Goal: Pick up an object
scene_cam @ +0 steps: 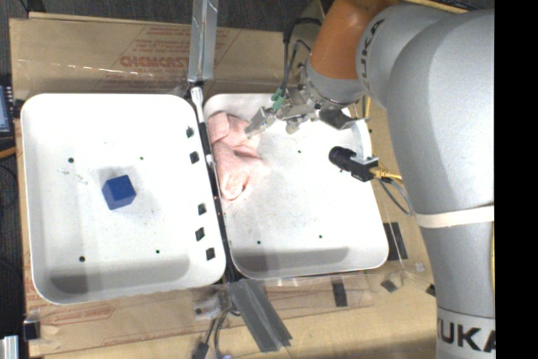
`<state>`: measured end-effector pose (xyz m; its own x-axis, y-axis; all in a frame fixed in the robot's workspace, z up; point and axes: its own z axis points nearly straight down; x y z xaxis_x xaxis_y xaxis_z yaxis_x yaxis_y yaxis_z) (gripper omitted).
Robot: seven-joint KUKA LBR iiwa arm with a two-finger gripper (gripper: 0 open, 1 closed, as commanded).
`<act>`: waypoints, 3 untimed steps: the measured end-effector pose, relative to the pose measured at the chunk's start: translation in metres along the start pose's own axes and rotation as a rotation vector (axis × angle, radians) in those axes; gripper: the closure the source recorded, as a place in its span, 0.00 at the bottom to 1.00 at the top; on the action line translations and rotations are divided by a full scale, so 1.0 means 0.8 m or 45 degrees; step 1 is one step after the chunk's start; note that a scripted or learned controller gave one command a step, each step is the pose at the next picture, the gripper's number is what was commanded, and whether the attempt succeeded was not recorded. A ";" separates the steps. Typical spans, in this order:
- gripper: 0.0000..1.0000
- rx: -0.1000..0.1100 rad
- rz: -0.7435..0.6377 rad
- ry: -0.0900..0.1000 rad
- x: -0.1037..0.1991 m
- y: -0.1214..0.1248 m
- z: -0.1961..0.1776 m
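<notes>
A pink soft object (230,154), like a crumpled cloth or plush piece, lies against the left wall of the right bin (336,252). My gripper (267,118) hangs over the bin's back left part, its tip just at the pink object's upper right edge. A blue cube (118,191) rests in the left bin (50,265), left of its middle. Nothing is seen held between the fingers.
The grey arm with its orange band (340,38) covers the right bin's back right corner and right side. A black cable connector (351,162) juts over the bin's right part. A metal divider (202,46) stands between the bins at the back.
</notes>
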<state>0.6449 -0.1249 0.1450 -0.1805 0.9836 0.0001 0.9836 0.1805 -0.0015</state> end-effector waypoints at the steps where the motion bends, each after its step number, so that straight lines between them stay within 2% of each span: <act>1: 0.00 -0.002 -0.049 0.000 0.024 0.015 0.065; 2: 0.00 -0.003 -0.097 0.000 0.022 -0.018 0.064; 3: 0.00 -0.003 -0.185 -0.002 0.038 -0.036 0.064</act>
<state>0.6112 -0.0999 0.0938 -0.3211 0.9471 -0.0019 0.9471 0.3211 0.0009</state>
